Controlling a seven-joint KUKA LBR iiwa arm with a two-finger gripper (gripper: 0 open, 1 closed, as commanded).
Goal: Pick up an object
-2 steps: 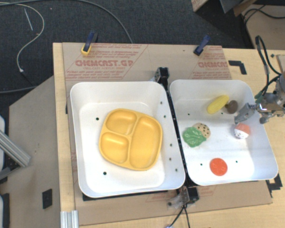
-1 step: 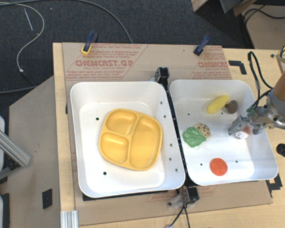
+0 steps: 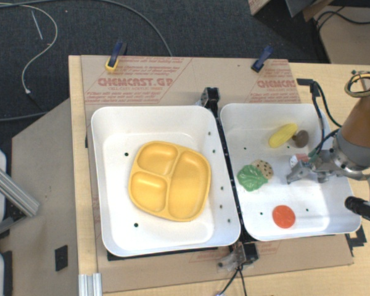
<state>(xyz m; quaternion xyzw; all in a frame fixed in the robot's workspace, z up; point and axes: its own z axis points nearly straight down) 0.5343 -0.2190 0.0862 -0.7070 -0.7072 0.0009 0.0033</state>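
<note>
Printed in red on the cardboard sheet (image 3: 191, 73) behind the two bins: "CHEMCAST GP" at the left, partly faint, and again at the right, cut off near the clamp. Smaller red lines under each, too small to read.

- Two bins sit side by side on the surface (image 3: 172, 79), the left bin (image 3: 105, 165) touching the right bin (image 3: 234, 119) along their inner edges.
- A divided plate (image 3: 170, 180) lies in the middle of the left bin.
- In the right bin, a banana-shaped toy (image 3: 282, 135) lies near the far edge, a small round piece (image 3: 301, 138) just beside it on the right.
- A leafy toy (image 3: 251, 177) lies by that bin's left edge, a cookie (image 3: 263, 168) touching it.
- A round disc (image 3: 283, 216) lies near the near edge.
- The claw (image 3: 301, 169) sits low over the right half, between banana toy and disc.
</note>
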